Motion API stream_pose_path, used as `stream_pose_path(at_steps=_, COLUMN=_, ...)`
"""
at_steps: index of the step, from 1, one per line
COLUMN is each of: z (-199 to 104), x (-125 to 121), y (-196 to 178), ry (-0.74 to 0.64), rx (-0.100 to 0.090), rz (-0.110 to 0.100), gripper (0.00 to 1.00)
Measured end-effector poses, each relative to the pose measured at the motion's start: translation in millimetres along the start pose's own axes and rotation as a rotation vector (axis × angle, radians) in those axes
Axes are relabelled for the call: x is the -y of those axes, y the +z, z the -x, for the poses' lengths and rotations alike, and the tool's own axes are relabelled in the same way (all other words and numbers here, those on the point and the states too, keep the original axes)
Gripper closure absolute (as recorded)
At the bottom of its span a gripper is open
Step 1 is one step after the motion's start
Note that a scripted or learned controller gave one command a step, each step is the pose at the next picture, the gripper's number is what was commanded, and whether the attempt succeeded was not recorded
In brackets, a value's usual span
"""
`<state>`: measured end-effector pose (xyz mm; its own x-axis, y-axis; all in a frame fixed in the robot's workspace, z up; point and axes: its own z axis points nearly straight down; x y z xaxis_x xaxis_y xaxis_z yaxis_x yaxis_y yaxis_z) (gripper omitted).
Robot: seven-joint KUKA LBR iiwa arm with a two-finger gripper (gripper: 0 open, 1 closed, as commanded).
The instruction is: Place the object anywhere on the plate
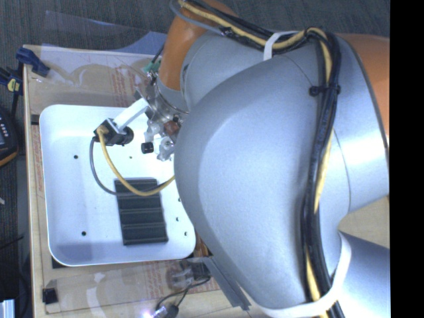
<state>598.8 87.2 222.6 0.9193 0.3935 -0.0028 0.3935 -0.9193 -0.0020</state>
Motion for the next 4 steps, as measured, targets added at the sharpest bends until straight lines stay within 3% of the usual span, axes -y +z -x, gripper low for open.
stream_pose_path(at_steps=1, z=-58, x=22, y=44, ry=-0.262, rx=0.002, rz=-0.002, gripper=1.0)
stream_pose_path(at_steps=2, z=-70, x=59, y=-16, ry=-0.565, rx=-0.001, rz=-0.001, gripper=1.0)
stream_pose_path(at_steps=3, z=-104, x=100, y=14, ry=-0.998, rx=-0.001, rz=0.0, gripper=1.0)
stream_pose_path(at_steps=4, z=-94, x=82, y=4, ry=-1.573, rx=0.004, rz=-0.001, gripper=1.0)
